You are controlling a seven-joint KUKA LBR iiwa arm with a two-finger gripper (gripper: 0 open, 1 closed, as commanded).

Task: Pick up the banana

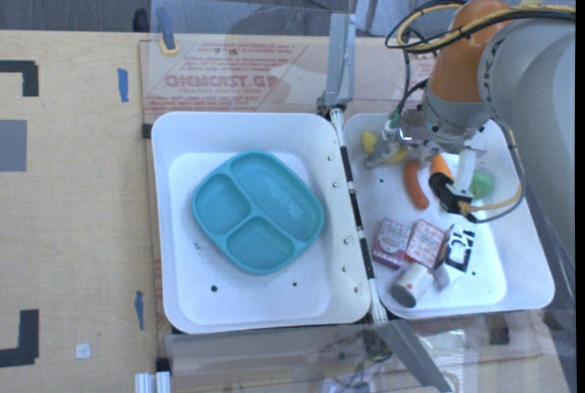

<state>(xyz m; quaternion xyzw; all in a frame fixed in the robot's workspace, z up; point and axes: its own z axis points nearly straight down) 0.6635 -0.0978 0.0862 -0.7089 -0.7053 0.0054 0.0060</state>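
Banana (pixel 369 142) sits at the right bin's (pixel 521 286) upper-left corner, mostly hidden so I can't read its long axis. My hand (pixel 395 143) is just beside it, banana at its 9 o'clock; can't tell its state.

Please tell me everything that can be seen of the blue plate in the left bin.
The blue divided plate is a turquoise tray of what looks like plastic, with rounded corners and three compartments: one long, two smaller. Nothing lies in the compartments. It lies flat, right side up, turned at a slant, near the middle of the left white bin, resting on the bin's floor. Nothing else touches it.
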